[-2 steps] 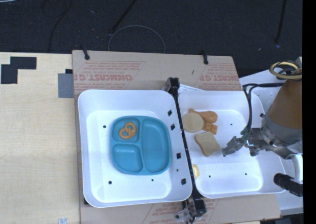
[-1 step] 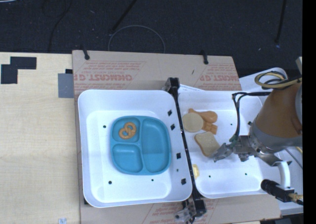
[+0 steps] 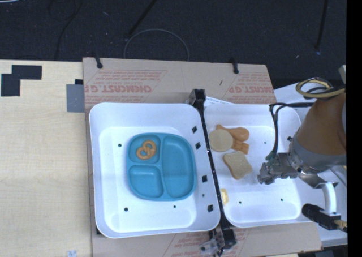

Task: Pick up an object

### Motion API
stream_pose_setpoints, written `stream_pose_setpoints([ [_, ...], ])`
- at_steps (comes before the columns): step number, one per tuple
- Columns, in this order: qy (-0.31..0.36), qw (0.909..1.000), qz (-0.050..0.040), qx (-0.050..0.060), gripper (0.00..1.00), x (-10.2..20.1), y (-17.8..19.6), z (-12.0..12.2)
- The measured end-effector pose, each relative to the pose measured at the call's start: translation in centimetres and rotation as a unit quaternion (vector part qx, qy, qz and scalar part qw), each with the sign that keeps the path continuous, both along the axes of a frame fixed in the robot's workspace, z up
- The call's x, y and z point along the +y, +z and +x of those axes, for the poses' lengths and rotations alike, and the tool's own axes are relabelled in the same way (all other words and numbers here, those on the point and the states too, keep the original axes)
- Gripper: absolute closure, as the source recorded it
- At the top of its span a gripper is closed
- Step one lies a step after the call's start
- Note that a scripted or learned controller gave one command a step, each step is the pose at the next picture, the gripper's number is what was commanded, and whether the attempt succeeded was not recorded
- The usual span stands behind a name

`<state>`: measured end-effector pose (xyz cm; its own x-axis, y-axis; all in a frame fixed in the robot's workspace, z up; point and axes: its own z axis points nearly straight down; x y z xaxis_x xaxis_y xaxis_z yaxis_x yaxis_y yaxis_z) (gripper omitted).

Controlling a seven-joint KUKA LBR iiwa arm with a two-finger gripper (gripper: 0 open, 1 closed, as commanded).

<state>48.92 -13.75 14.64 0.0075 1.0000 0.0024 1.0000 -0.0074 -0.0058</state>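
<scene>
White right bin (image 3: pixel 285 208): bread slice (image 3: pixel 237 165), round piece (image 3: pixel 221 140) lying loose
Gripper (image 3: pixel 269 173): low, right of bread slice; finger state cannot tell
Progress: nothing lifted, grasp pending

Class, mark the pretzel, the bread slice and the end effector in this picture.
pretzel (image 3: pixel 146 149): camera view, on its twisted middle.
bread slice (image 3: pixel 237 165): camera view, middle of its top face.
end effector (image 3: pixel 268 174): camera view, at its tip.

Grey arm (image 3: pixel 317 157), orange band (image 3: pixel 323 125)
</scene>
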Motion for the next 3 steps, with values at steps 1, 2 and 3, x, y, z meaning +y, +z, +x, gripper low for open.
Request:
stream_pose_setpoints([
  [1, 0.004, 1.0000, -0.0011, -0.004, 1.00, 0.9, 5.6, -0.2],
  [2, 0.004, 1.0000, -0.0018, -0.005, 1.00, -0.1, 11.4, -0.3],
  [3, 0.004, 1.0000, -0.0013, -0.003, 1.00, -0.2, 15.0, -0.2],
])
